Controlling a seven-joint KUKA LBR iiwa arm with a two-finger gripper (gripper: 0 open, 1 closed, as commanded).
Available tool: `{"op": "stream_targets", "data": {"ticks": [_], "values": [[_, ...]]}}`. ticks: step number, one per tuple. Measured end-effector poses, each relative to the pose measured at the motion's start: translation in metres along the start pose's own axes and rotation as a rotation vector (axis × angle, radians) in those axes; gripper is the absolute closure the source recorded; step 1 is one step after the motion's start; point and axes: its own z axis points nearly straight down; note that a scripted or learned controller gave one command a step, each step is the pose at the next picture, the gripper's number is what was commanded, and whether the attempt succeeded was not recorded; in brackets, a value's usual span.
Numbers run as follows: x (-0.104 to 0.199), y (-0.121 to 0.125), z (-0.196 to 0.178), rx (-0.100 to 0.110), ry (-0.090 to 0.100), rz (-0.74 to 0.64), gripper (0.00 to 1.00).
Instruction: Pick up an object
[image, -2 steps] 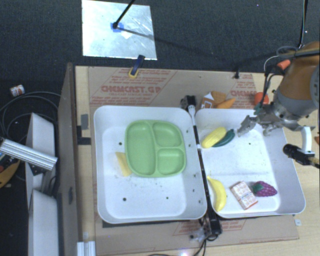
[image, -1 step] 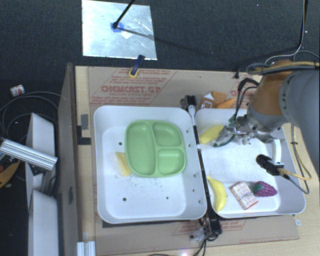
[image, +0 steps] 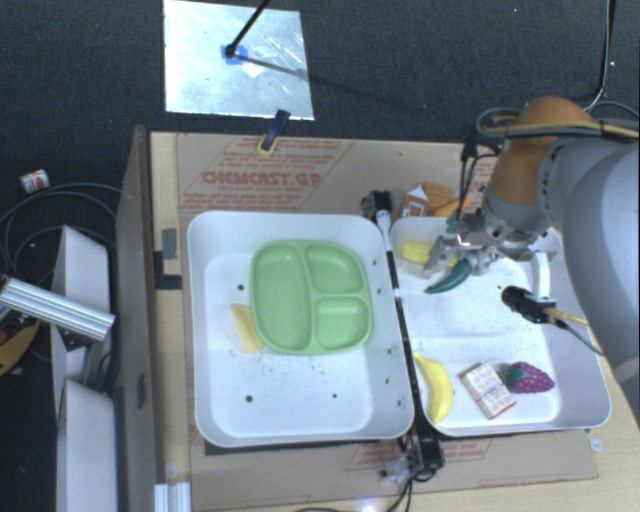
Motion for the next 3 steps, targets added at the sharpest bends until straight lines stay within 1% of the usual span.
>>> {"op": "stream_targets", "data": {"ticks": [1, 2, 3], "values": [[0.03, 0.0, 0.001, -0.009, -0.003, 0.004, 0.0], [0.022, 0.001, 0.0, -0.01, 0.004, 0.006, 0.0], [0.02, 0.005, -0.031, -0.034, -0.002, 0.008, 0.0]]}}
